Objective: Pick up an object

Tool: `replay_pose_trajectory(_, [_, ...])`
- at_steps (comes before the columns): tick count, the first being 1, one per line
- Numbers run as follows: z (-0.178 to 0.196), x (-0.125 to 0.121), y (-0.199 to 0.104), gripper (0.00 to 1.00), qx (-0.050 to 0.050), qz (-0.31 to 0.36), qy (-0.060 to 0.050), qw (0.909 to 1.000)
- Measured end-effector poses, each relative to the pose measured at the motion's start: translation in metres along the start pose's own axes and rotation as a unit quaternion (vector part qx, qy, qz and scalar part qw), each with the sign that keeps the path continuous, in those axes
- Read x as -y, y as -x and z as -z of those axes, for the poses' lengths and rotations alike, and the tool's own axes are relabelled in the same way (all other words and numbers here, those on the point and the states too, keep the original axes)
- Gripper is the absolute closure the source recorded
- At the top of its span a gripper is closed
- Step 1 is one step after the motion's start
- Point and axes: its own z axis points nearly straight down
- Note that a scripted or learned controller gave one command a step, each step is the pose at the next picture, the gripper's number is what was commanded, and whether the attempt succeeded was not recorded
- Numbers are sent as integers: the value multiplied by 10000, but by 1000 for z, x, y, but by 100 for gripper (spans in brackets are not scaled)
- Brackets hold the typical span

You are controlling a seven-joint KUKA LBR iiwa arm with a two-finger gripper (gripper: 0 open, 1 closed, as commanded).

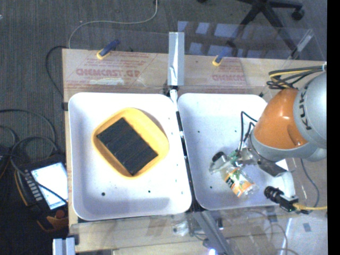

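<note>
Bench (79,70) is topped with a pale brown sheet printed in red, and two white bins are set on it side by side. Dark grey carpet (32,15) is seen around it, a black chair base (255,1) well beyond the pincer toward the view's top, and a lit tablet (47,185) with loose cables on the floor far off to the view's left. The arm (297,126) is brought in from the view's right, bent down over the right bin (212,116), orange band uppermost, wrist angled down-left. The pincer (227,162) is placed low over that bin's floor, near its front half. Spread or pressed together: cannot be told. A small packet (240,185), orange and white under clear wrap, is seen just below-right of the pincer; a grip on it cannot be confirmed. Well to the view's left of the pincer, across the divider, the left bin (85,195) is occupied by a yellow dish (154,129) with a black ribbed slab (127,145) laid in it.
</note>
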Motion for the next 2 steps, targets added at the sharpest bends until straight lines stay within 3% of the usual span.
replay_pose_trajectory(1, [8, -1, -2, 100, -22, 11, -11, 10000])
replay_pose_trajectory(2, [153, -61, -35, 100, -40, 145, -118, 9998])
